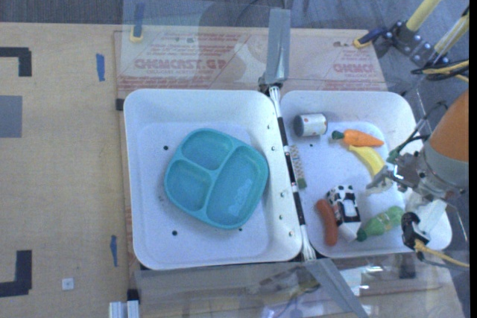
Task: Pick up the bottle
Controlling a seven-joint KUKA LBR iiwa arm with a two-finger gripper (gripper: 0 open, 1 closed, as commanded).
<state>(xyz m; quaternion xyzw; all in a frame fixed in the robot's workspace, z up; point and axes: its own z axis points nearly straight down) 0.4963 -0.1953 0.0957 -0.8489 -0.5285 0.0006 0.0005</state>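
Fingers (pixel 378 181) hang spread and empty over the right bin (pixel 406 104), just beyond the green bottle (pixel 380 223), so grasping and lifting are not yet done.

Two bins (pixel 141 160) (pixel 399 112), plus one each of plate (pixel 216 179), can (pixel 311 124), carrot (pixel 359 138), banana (pixel 370 159), sausage (pixel 327 222), bottle (pixel 380 223), perhaps toy cow (pixel 345 205).

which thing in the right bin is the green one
The bottle, lying just right of the red sausage. The carrot is orange, the banana yellow, the can silver.
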